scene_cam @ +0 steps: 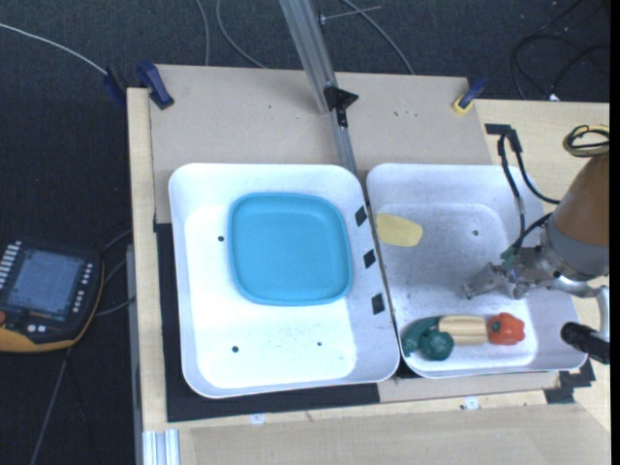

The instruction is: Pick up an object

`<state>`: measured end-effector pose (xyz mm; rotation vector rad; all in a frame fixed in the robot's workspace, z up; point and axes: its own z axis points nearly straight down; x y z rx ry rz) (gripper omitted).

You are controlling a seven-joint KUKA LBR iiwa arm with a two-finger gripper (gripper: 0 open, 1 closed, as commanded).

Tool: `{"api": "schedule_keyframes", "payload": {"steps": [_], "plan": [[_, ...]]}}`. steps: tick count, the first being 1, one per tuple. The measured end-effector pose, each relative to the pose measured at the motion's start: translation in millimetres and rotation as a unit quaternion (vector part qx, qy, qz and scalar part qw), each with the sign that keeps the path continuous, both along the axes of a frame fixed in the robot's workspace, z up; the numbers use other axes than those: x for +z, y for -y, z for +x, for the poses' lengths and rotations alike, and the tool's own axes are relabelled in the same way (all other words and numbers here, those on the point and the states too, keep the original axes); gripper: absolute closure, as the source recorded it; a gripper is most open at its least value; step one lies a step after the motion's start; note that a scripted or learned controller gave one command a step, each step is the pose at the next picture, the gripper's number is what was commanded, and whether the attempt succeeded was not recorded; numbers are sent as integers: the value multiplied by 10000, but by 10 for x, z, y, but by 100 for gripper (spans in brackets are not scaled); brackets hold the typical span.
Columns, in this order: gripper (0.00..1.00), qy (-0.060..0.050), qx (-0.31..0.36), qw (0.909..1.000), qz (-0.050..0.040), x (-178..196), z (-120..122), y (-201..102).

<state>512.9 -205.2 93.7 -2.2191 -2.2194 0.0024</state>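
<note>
while the end effector (489, 281) hangs low inside the right bin (436, 187), its fingers look spread and nothing sits between them, so the pick looks not yet made. just below it lie a red tomato-like piece (505, 328), a tan block (463, 329) and a green piece (428, 341); a yellow piece (398, 230) rests up and to its left. closing on one and lifting remain.

arm (584, 223): cut off by the right edge, just the wrist end seen | gripper (484, 284): small and blurred, finger gap unreadable | handheld screen (44, 294): left of the bins, cropped by the left edge, display too small to read
</note>
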Motion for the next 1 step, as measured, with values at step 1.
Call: {"api": "schedule_keyframes", "payload": {"steps": [1], "plan": [[100, 22, 3, 10000, -6, 126, 13, 3]]}}
